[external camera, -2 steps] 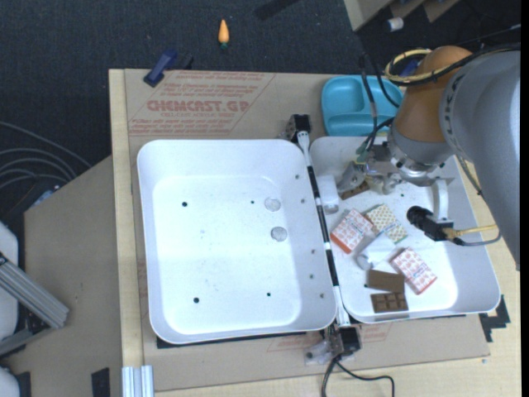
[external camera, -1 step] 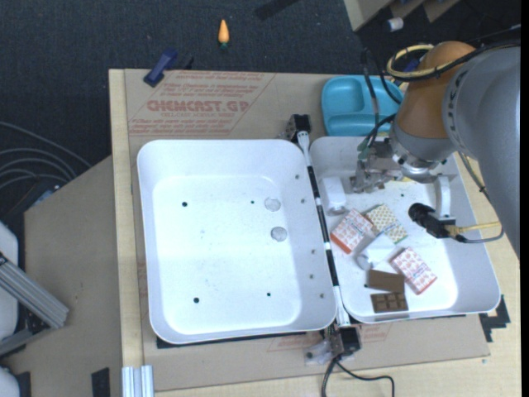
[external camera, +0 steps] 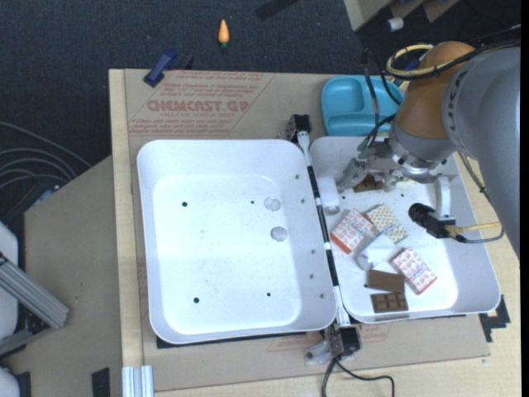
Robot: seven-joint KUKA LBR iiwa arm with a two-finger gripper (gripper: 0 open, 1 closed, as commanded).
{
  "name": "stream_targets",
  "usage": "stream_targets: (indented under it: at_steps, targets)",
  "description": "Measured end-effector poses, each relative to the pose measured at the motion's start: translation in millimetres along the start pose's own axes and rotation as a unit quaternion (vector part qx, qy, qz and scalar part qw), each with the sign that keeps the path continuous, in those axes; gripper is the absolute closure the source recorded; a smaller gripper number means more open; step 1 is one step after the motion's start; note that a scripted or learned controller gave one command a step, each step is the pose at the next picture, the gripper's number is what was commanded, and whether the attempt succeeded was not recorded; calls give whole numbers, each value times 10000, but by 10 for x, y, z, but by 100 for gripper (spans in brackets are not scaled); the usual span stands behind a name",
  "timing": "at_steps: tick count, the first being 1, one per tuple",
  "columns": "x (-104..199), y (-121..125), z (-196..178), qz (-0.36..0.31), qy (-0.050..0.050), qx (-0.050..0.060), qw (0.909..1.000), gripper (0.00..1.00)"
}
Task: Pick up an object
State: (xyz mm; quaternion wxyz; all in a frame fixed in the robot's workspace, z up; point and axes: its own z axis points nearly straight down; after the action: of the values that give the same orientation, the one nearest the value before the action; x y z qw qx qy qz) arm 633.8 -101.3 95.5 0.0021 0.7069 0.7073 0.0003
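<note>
My gripper (external camera: pixel 368 174) is low over the far part of the right bin (external camera: pixel 471 296), hanging from the grey arm with its orange band. A small brown piece (external camera: pixel 369 186) lies right under it; whether it is gripped is hidden. Closer to the camera lie a red-and-white packet (external camera: pixel 350 230), a tan checkered packet (external camera: pixel 387 221), a second red-and-white packet (external camera: pixel 413 270) and two brown chocolate bars (external camera: pixel 387 290).
The left bin (external camera: pixel 165 164) shows two small grey discs (external camera: pixel 275 219) near its right side. A blue dish (external camera: pixel 351 106) stands behind the right bin. The rim between the two bins (external camera: pixel 321 222) runs just left of the packets.
</note>
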Motion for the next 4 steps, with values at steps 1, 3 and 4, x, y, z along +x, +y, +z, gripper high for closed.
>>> stream_targets:
  at_steps: [1,3,4]
  targets:
    - [2,6,-103,-4,-3,-13,10000,100]
    - [4,12,-205,-6,-5,-25,10000,100]
    - [5,11,-202,-6,-6,-21,10000,0]
